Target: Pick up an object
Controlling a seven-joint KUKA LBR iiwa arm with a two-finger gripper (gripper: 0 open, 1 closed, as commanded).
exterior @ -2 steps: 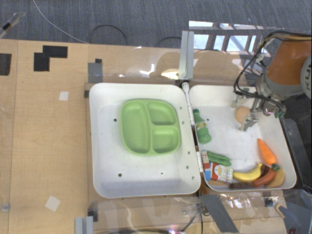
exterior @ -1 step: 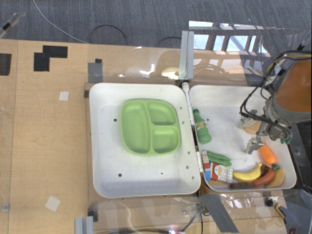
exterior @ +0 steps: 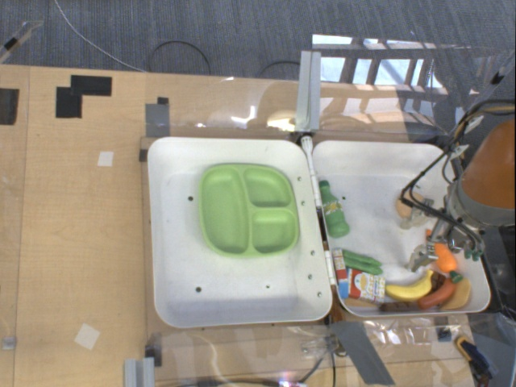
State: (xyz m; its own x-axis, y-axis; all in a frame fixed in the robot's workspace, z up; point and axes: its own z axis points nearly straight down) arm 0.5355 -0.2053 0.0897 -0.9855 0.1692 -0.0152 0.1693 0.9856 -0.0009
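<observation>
We saw the metal two-finger gripper (exterior: 431,251) low in the right white bin (exterior: 379,168), just above the small orange carrot-shaped toy (exterior: 445,260). The curved yellow plastic banana (exterior: 409,289) lay just below and left of the carrot, its long axis roughly left-right. The gripper's opening we could not tell (cables and wrist crowded it), nor any contact.

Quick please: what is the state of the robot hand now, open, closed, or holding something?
Hand: low in the right bin, just above the orange toy and banana; open or closed cannot be told, and no object is visibly held.
</observation>
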